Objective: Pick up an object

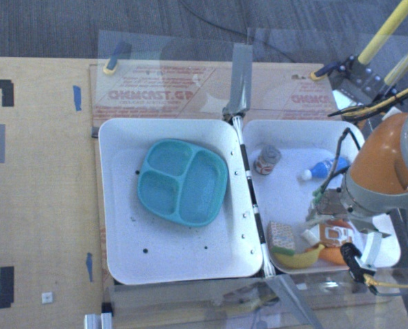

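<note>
The right bin (pixel 286 184) holds a small can (pixel 266 160) near its back left, a blue-and-white bottle (pixel 322 169) at the back right, and a patterned packet (pixel 282 234), a banana (pixel 297 257), a white-and-orange carton (pixel 332 234) and an orange fruit (pixel 333 256) along the front. My gripper (pixel 326 212) hangs low over the front right of this bin, just above the carton. The grey arm and its orange band (pixel 389 163) cover the bin's right side.
The left bin (pixel 121 252) holds a teal divided plate (pixel 183 181). A metal divider (pixel 239 88) rises behind the two bins. Yellow-handled tools (pixel 385 29) and cables lie at the back right. The wooden bench (pixel 32 204) stretches to the left.
</note>
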Controlling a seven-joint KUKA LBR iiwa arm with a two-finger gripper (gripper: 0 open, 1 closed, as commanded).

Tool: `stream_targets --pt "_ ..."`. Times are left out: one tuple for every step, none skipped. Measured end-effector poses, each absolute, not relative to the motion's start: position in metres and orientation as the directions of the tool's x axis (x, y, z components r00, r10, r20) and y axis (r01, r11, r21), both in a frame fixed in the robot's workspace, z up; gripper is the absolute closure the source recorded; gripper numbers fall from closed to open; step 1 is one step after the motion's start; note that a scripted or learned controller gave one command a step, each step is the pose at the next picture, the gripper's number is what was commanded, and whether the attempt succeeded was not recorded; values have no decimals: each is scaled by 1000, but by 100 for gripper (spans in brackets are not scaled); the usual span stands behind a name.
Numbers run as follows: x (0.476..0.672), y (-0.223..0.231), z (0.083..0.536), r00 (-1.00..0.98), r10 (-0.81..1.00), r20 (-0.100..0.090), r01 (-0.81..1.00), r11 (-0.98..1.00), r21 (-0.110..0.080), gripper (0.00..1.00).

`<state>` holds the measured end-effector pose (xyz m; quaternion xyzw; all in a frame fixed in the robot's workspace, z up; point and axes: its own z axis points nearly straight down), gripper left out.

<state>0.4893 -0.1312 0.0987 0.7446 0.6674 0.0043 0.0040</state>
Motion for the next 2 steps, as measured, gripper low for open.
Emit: stream_targets --pt "556 -61 185 213 977 -1 977 -213 -1 100" --pt "558 -130 245 84 996 -2 996 -84 2 100"
